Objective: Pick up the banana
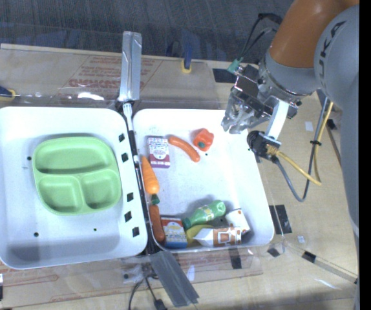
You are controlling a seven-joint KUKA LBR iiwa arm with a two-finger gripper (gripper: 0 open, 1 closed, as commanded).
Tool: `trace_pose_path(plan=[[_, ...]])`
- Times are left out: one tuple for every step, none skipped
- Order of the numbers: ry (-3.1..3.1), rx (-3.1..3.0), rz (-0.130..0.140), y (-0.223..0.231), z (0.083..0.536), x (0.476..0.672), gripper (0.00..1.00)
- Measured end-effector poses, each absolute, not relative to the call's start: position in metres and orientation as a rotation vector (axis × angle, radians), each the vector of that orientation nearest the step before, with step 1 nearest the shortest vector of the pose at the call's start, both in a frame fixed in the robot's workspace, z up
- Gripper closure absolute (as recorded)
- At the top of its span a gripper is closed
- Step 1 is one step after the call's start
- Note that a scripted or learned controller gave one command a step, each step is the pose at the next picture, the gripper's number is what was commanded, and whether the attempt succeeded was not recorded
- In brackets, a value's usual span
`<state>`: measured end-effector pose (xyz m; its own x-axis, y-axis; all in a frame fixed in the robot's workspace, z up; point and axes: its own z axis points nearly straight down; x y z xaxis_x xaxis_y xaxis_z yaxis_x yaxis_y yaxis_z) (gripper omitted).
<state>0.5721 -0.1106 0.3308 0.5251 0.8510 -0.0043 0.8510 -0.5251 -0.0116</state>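
The claw (238,123) is hanging over the upper right edge of the right bin (258,181), carrying nothing that can be seen; whether it is released or clenched I cannot tell from this slant. The banana (198,220) seems to be the yellowish piece lying at the bin's bottom, tucked under a green bottle (207,210) and beside a carton (227,233), though the clutter is making that uncertain; the pick is looking not yet begun, with reach, descent, grasp and lift all remaining.
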Motion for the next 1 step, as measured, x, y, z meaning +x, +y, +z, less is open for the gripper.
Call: trace_pose_path(plan=[[-1.400, -2.811, 0.004, -0.1811, 0.4302, 0.6056, 1.00]])
